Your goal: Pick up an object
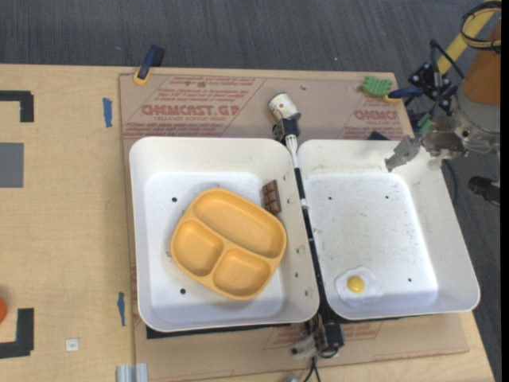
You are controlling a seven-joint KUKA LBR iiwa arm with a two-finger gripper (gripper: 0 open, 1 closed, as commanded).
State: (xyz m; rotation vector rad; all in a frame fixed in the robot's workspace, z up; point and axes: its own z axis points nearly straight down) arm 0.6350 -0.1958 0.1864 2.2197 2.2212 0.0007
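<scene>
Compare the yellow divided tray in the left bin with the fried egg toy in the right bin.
The divided tray is far larger than the fried egg toy. The tray is orange-yellow all over, while the egg is white with a yellow yolk. The tray has three compartments; the egg is one flat piece. The tray lies across the middle of the left bin, while the egg sits near the front edge of the right bin. Both lie flat, untouched.

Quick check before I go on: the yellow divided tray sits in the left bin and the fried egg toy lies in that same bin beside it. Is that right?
Not quite. The yellow divided tray does sit in the left bin, but the fried egg toy lies in the right bin, near its front edge, apart from the tray. The camera view shows this.
</scene>
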